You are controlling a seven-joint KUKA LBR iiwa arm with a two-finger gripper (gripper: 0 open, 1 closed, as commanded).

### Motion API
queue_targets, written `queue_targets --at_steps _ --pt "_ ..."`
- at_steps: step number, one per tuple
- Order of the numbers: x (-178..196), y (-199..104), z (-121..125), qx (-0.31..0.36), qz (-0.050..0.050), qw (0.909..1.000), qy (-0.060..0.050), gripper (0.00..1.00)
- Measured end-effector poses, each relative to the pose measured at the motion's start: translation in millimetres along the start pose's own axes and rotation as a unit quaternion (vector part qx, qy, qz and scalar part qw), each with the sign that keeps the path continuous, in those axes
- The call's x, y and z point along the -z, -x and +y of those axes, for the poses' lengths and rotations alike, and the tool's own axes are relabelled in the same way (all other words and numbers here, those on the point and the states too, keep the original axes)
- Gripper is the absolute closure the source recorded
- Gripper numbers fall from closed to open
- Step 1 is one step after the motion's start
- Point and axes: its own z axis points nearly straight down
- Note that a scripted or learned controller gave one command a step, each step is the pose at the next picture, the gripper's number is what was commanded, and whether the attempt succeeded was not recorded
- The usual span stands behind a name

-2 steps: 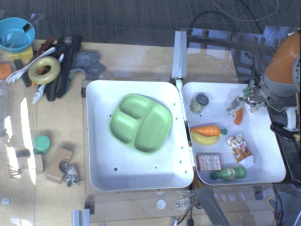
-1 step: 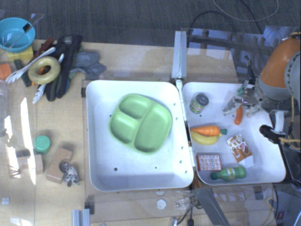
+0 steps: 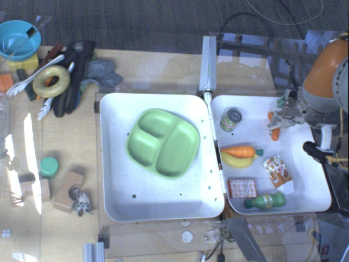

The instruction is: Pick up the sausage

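The sausage (image 3: 275, 134) is a small orange-red piece in the right bin (image 3: 305, 195), near its back right part. My gripper (image 3: 277, 123) hangs over it from the right, and its metal fingers cross the sausage's middle. One red end sticks out above the fingers and the other below them. The fingers look shut on the sausage. I cannot tell whether it is off the bin floor.
The right bin also holds a small can (image 3: 231, 119), a carrot (image 3: 240, 151) on a banana (image 3: 239, 161), a snack packet (image 3: 278, 172), a flat box (image 3: 242, 188) and a green bottle (image 3: 265, 201). A green divided plate (image 3: 162, 142) lies in the left bin (image 3: 114, 201).
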Motion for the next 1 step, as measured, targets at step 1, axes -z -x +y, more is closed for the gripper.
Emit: queue_targets --at_steps 1 --pt "60.5 -17.1 37.3 0.144 -0.001 0.9896 -0.004 1.0"
